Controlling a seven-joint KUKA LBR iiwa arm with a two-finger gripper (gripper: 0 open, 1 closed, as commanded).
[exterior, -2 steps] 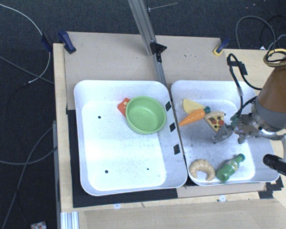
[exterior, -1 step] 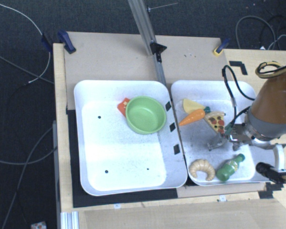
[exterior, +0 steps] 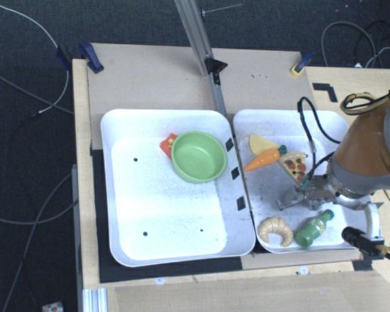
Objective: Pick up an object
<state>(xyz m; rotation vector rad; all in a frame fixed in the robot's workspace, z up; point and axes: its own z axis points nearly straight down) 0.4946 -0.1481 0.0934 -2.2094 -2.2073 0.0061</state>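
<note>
- Camera view: pincer low in right bin, just below pizza slice, above croissant and green bottle.
- Can't tell if clenched or released.
- Nothing lifted; grasp judged not yet done.

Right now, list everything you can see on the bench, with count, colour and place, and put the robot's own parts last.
bins: two, white, side by side on the bench
bowl: one, green, left bin, upper right
red object: one, partly hidden beside the bowl
carrot: one, orange, right bin
yellow piece: one, above the carrot
pizza slice: one, right bin
croissant: one, tan, right bin's front
bottle: one, green, beside the croissant
clamps: two, blue, bench's back corners
arm: one, grey and orange, over the right bin
gripper: one, low in the right bin
</note>
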